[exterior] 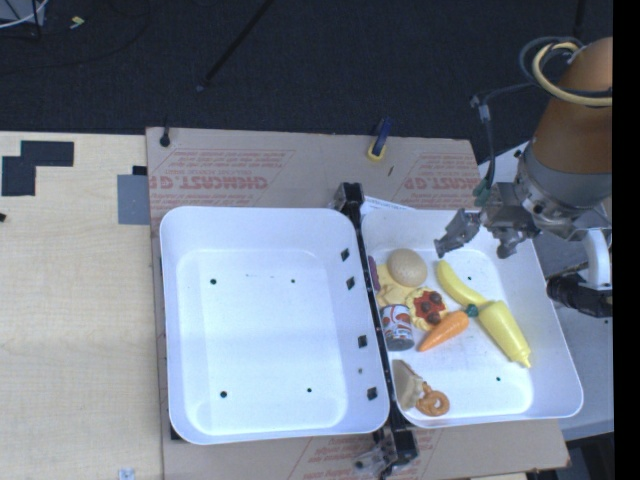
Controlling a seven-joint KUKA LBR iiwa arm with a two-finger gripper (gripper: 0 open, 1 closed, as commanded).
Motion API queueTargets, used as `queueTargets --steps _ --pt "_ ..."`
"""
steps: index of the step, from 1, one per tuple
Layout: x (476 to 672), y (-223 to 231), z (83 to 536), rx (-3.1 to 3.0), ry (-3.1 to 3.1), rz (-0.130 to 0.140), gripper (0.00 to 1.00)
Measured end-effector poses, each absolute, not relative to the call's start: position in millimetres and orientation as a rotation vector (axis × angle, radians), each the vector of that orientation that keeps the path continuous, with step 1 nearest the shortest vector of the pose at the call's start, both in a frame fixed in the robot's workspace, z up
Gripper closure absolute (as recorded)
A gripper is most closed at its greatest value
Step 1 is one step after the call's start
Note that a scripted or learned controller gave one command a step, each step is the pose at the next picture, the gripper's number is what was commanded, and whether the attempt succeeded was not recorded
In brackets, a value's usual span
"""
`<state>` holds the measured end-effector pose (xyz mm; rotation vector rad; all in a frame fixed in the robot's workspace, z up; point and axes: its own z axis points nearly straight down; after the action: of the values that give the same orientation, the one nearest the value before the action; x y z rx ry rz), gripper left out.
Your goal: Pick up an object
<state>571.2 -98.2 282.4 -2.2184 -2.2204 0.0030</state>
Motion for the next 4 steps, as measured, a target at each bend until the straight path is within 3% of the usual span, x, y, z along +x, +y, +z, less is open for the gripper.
queueTargets --steps 1,2,3,4 --pt "551.6 -178.6 157.5 -2.221 -2.211 0.01 0.0" --pt "626.4 -155.5 102.9 -2.226 -2.225 -0.003 0.0" --pt "624.3 -154.9 108.1 -2.221 -2.217 0.004 1.0" --pt "581.7 -207.6 102.5 -2.222 -2.216 0.006 1.0"
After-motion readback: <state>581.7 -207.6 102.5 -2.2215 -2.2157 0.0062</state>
